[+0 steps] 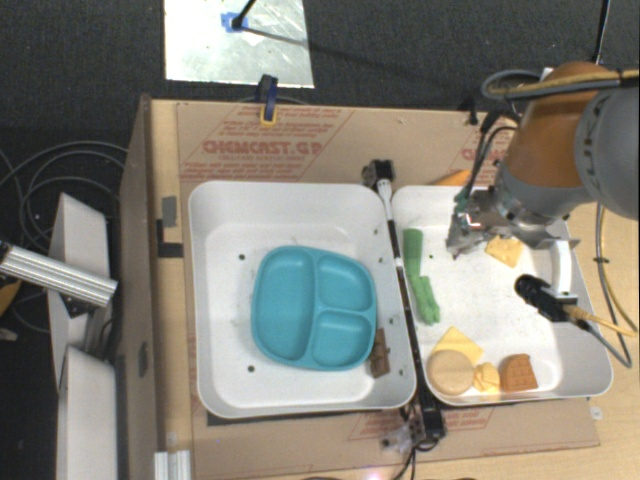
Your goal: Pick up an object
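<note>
Dark carpet floor surrounds a bench topped with a cardboard sheet (260,148), and 2 white bins sit on it side by side. Left bin (225,218) holds a blue divided plate (310,308) lying flat near its middle. A small brown piece (380,353) sits against that bin's right wall, near the front.

Right bin (590,368): a light green stick (412,251) lies along the left wall, and a darker green piece (427,300) lies just in front of it. 4 items are clustered at the front edge:
- a yellow slice (457,342)
- a round tan disc (450,373) touching the slice
- a small pale lump (487,376) just beside the disc
- a brown cracker (518,372)

Grey arm (560,138) with an orange band reaches in from the right. The gripper (463,233) is low over the rear of the right bin. A yellow wedge (505,252) lies just beside it on the right, on the bin floor, not held. Cannot tell if the gripper is open or closed.

A silver sheet (240,28) lies on the floor beyond the bench.
</note>
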`<control>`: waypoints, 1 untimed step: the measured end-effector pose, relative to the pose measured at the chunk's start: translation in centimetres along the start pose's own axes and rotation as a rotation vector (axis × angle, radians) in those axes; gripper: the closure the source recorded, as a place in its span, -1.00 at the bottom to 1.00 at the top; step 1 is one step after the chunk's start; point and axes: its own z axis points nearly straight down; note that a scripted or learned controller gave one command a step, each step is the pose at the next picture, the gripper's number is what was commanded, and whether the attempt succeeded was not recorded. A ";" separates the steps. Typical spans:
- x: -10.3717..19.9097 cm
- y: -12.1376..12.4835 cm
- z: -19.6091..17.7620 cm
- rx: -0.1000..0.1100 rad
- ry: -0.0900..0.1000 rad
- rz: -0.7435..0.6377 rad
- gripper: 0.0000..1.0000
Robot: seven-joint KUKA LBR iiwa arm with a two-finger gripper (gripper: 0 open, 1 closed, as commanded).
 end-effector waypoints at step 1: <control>-0.1 0.0 0.6 0.006 0.000 0.001 -1.00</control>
